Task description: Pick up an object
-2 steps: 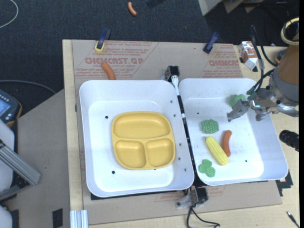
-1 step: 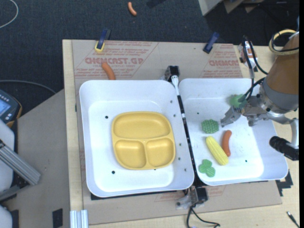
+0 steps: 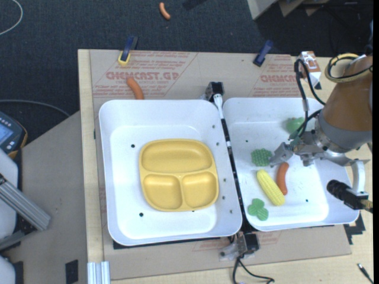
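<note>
In the right bin (image 3: 278, 108), the gripper (image 3: 283, 155) hangs near the middle; whether it is open or closed cannot be told. Just beneath lie a sausage (image 3: 283, 177) and corn (image 3: 270, 187), broccoli (image 3: 260, 157) beside. The left bin (image 3: 112, 123) holds a yellow tray (image 3: 177, 174), with room along its walls.

This place looks like a robotics lab or test room, not a home. The bench (image 3: 177, 70) is covered with a cardboard sheet held by spring clamps (image 3: 126, 51) at its far edge. Two white bins (image 3: 112, 158) sit side by side on it, with small black devices (image 3: 214, 90) and loose cables (image 3: 249, 268) between them. The grey and orange robot arm (image 3: 349, 111) reaches in from the right. The floor is dark carpet (image 3: 71, 16).
</note>
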Controlling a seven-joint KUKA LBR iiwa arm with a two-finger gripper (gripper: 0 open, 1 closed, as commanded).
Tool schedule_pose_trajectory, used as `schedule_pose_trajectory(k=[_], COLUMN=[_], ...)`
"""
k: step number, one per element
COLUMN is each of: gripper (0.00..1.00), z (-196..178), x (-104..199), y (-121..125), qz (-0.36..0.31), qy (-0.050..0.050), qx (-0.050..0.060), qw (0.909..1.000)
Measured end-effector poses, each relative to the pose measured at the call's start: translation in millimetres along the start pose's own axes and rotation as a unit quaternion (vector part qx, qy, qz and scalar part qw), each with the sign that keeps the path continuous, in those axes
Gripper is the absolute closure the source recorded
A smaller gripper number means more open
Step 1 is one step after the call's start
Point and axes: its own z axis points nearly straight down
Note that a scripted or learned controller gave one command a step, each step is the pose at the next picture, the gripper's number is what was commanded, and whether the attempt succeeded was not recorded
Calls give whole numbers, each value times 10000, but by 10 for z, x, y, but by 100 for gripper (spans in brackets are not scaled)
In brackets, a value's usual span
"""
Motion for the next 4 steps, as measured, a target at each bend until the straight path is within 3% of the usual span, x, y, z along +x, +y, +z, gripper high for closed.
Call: schedule_pose_trajectory(k=[1, 2, 3, 4], gripper=[0, 0, 100, 100], z=[594, 666, 555, -73], x=[37, 39, 37, -2], y=[75, 70, 76, 116], qz=[-5, 1, 6, -6], qy=[1, -1, -7, -25], qx=[-4, -13, -30, -70], qw=[10000, 10000, 10000, 10000])
